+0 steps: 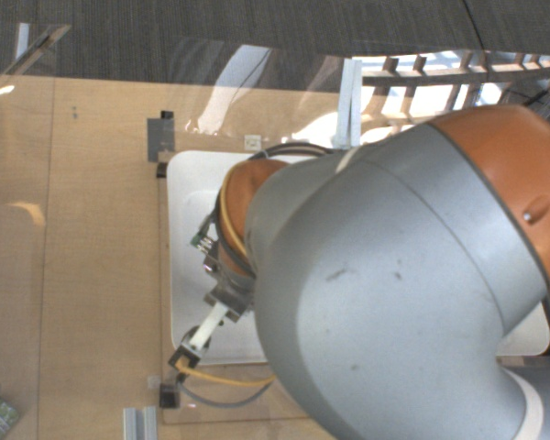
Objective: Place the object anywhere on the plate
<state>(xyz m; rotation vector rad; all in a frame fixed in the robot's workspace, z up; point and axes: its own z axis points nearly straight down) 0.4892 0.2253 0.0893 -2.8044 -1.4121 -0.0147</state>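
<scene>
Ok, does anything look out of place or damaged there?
Nothing stands out. The white bin sits square on the bench, and its visible strip is unmarked. The arm hangs over most of it, so the rest can't be judged.

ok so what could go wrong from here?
1. The arm covers most of the white bin, so this camera can't confirm a grasp or a placement, and a failed try could pass unnoticed.
2. The wrist sits close to the bin's left wall. A move further that way might clip the rim.
</scene>
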